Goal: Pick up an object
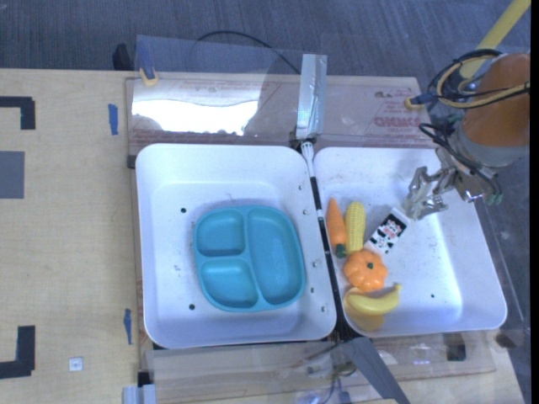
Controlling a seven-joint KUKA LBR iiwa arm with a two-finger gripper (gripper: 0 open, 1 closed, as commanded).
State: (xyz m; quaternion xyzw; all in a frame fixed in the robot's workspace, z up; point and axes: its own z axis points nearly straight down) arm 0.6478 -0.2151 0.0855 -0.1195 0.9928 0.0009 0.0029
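Nearest you, in the right-hand shallow white bin, you have a yellow plastic banana lying against the bin's near left corner, its curve turned upward. Just beyond it and touching it sits a small orange plastic pumpkin with a green stem. Farther in, along the same left wall, an orange plastic carrot and a yellow plastic corn cob lie side by side, both pointing lengthwise away from you, the carrot closest to the divider. Just to the right of the corn you see a small black-and-white patterned block, tilted on a diagonal, apart from the pumpkin. In the left-hand shallow white bin a turquoise plastic divided tray with three compartments rests flat near the middle. Above the far right part of the right bin, the metal two-finger gripper hangs on the grey arm with its orange band, coming in from the right. Its tips sit just up and to the right of the patterned block, close to it but with nothing visibly caught between them; you cannot tell from here how far apart they stand. Beyond both bins, a clear plastic sheet and a strip of silver tape lie along the far edge of the wooden bench.
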